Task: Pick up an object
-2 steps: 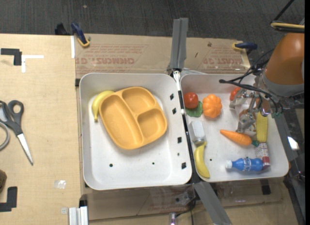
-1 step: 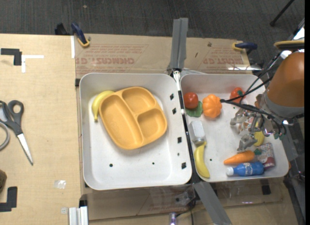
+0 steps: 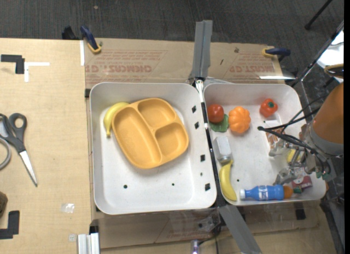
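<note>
Blue bottle [image 3: 264, 193] lies on its side just below my gripper [image 3: 292, 162], along the right bin's [image 3: 251, 154] near wall. Can't tell if my jaws are apart. Best approach, I judge: straddle its narrow body crosswise, avoiding the banana [image 3: 226, 180] at left.

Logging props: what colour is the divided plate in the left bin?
Orange-yellow divided plate, camera view.

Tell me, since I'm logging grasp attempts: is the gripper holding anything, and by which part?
Cannot be told. The gripper is low in the right bin, among clutter near the blue bottle.
</note>
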Motion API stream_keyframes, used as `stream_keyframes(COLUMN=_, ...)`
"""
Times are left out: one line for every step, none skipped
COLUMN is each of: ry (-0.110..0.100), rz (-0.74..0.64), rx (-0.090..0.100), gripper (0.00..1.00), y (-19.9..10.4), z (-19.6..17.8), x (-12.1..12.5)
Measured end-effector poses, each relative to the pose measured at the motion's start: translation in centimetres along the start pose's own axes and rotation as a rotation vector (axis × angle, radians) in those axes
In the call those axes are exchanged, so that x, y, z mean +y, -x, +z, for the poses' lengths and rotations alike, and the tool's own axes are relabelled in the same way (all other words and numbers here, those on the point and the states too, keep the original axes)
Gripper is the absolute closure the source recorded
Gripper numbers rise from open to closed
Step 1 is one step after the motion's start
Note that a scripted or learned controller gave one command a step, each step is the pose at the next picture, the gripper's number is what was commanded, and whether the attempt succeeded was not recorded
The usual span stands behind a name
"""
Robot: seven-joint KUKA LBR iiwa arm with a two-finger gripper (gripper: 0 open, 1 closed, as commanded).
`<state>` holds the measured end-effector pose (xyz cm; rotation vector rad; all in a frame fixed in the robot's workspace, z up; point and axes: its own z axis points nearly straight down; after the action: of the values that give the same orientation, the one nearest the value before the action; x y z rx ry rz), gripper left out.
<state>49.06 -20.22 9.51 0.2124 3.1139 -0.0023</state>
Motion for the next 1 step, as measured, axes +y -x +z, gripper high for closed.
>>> stream_keyframes(ry=-0.001, rz=0.14, rx=0.021, gripper=0.0, y=6.07, z=0.68, x=3.09)
